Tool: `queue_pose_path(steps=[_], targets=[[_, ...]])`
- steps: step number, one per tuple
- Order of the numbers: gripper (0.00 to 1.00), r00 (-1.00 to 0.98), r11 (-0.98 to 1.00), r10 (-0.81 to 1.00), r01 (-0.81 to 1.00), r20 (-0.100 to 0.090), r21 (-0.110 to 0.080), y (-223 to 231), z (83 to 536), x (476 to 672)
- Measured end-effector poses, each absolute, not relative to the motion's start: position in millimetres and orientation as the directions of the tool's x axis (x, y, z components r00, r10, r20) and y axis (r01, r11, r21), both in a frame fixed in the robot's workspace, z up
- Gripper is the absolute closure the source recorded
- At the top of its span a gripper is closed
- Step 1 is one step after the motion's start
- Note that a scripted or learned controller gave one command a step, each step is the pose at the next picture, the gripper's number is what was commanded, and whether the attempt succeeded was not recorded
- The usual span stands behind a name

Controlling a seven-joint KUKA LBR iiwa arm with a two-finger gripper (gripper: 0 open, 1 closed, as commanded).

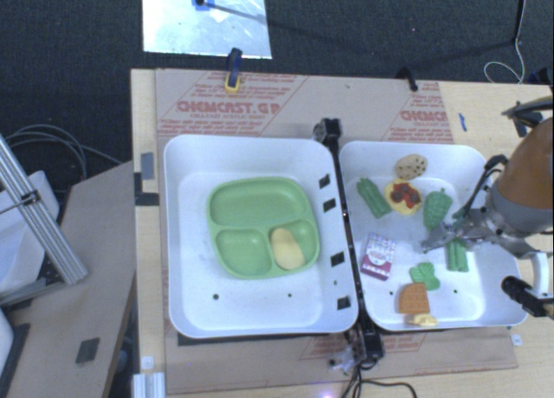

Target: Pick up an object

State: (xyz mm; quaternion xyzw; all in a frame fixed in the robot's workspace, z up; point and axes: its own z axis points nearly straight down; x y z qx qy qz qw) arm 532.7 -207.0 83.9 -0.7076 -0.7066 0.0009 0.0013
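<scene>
Arm reaching from the right, gripper point(443, 240) low in the right bin point(472, 158) beside a green toy point(457, 256), presumably targeting it; jaw state cannot be told.

a wooden bench point(147, 215) carries a clear printed sheet point(286, 106), with two shallow white bins side by side on it, left bin point(186, 240) and right bin point(472, 301).
</scene>
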Motion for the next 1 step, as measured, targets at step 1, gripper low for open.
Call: queue_pose_path(steps=[1], targets=[[1.00,-0.003,0.003,1.000,1.000,-0.001,0.003,-206.8,95.3,536.3]])
